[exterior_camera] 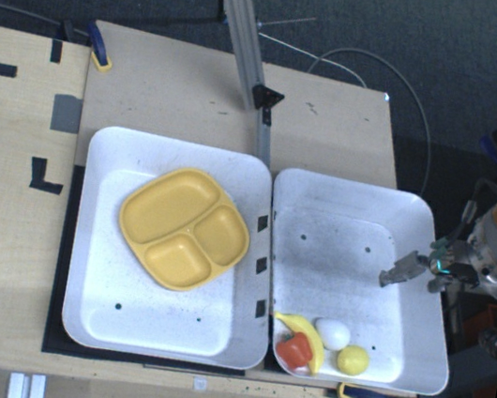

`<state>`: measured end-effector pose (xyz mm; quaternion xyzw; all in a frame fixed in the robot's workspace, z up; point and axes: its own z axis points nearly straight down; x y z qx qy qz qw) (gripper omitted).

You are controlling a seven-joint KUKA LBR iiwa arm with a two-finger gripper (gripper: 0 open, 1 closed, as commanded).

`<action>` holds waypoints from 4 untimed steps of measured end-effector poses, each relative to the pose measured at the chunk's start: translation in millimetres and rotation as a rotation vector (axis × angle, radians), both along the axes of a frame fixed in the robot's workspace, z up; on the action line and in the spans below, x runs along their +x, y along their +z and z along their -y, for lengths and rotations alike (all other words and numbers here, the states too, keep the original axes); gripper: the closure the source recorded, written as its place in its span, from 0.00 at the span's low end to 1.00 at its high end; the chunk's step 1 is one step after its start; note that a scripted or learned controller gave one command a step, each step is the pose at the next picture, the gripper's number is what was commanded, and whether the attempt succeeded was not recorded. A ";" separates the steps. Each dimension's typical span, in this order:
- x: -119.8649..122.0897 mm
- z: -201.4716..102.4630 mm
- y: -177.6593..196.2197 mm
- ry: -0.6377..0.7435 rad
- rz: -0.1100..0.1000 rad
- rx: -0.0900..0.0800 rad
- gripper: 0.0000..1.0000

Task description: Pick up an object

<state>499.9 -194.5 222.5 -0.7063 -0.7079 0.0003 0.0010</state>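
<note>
We've got the jaws (395, 273) hanging over the right bin (417, 214), up near its right wall, and honestly we can't tell how they're set from this angle. Only one dark grey finger pokes out clearly toward the bin's middle, and nothing is visible in its grip.

Right under and around it the floor of that bin is bare. Everything grabbable sits huddled in the front corner nearest the divide between the bins: a yellow banana (308, 335) curving over a red piece (295, 349), a white egg-shaped thing (333, 332) touching the banana's back, and a small yellow ball (352, 359) just beside the egg toward the front wall.

Our guess is these are toy foods, so light, rigid and smooth-skinned plastic, nothing that would break. Slippery is the real worry. The egg and the ball are round and will likely squirt out unless the pinch lands square across their widest part. The banana looks like the friendliest pick: close across its mid-section, crosswise to the curve. The red piece is jammed against the bin wall, so there's little room beside it.

Over in the left bin (77, 306) there's a yellow divided plate (184, 228), flat and wide, grabbable only by the rim, so we'd skip it.
</note>
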 end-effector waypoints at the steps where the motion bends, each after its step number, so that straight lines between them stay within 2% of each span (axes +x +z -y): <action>1: 0.0 0.2 0.0 0.000 0.000 0.000 0.00; 2: -4.4 6.2 -46.5 -0.001 -0.005 0.000 0.00; 3: 3.5 3.4 -104.7 0.000 -0.005 0.001 0.00; 4: 3.6 3.3 -134.0 -0.001 0.001 -0.003 0.00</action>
